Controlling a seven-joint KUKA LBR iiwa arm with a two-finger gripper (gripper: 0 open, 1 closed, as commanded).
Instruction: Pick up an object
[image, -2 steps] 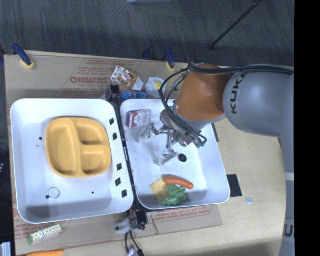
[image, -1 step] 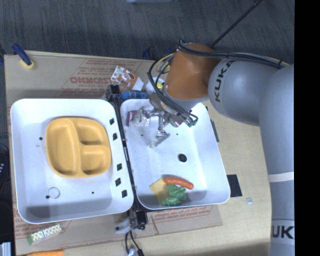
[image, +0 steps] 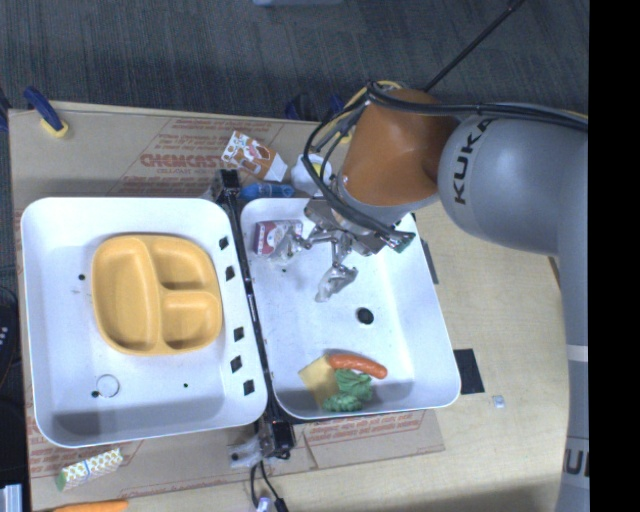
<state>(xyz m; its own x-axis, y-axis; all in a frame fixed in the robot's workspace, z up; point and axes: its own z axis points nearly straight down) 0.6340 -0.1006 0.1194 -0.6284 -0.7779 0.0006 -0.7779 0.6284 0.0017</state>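
One gripper (image: 338, 272) hangs over the upper part of the right bin (image: 425, 330), below the orange band of the arm (image: 520, 180), and its metal fingers point down and to the left; the picture is too blurred there to tell if they are spread or closed, and nothing is seen between them. The wrist covers the upper edge of this bin, so what lies under it is hidden. Just beside the gripper, on its left, a small red and white packet (image: 268, 238) lies on the bin floor, partly mixed with the metal parts, so it is not clear if they touch. Well apart, at the near edge of the same bin, lie an orange carrot (image: 358, 365), a green leafy piece (image: 348, 392) and a yellow block (image: 316, 374), close together and half overlapping. A small dark spot (image: 365, 317) sits between them and the gripper. The left bin (image: 45, 300) holds a yellow divided tray (image: 157, 293).
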